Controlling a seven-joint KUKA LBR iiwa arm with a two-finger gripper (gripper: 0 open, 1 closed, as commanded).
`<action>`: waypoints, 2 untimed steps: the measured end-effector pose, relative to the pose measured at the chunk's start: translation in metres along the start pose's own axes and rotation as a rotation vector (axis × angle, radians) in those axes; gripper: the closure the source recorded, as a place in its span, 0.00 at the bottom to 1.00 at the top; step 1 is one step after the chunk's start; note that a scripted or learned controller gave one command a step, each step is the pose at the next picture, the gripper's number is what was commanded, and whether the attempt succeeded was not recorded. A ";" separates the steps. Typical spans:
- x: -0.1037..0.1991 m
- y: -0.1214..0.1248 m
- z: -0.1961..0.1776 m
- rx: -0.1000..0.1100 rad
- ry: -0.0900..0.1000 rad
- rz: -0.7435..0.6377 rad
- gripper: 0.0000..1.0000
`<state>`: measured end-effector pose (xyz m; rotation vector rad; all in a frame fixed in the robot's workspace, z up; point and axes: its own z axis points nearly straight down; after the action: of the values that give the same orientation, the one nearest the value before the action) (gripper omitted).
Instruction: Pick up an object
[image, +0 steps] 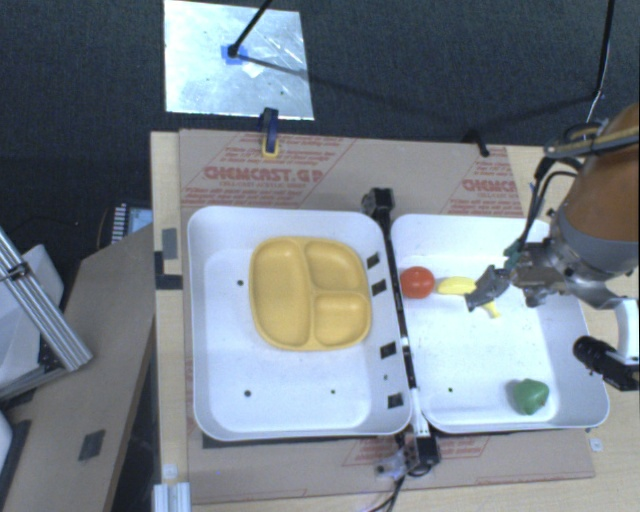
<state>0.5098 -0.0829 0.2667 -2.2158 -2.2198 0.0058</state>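
In the right bin (480, 395) lie a red round object (417, 282) near the left wall, a yellow banana-shaped piece (460, 287) just right of it, and a green object (529, 395) at the front right. My gripper (487, 290) reaches in from the right and hangs over the right end of the yellow piece. Its dark fingers point left and down. I see nothing held between them.
The left bin (225, 390) holds a yellow divided plate (308, 292). A black divider with clips (393, 320) runs between the bins. The bins rest on a cardboard sheet (330, 170). A dark cable and arm part (605, 360) sit at the right bin's edge.
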 end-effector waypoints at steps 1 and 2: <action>0.000 0.001 -0.003 -0.006 -0.001 -0.001 0.00; -0.004 -0.004 0.041 -0.005 -0.001 0.001 0.00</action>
<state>0.5053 -0.0869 0.2256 -2.2199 -2.2217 0.0014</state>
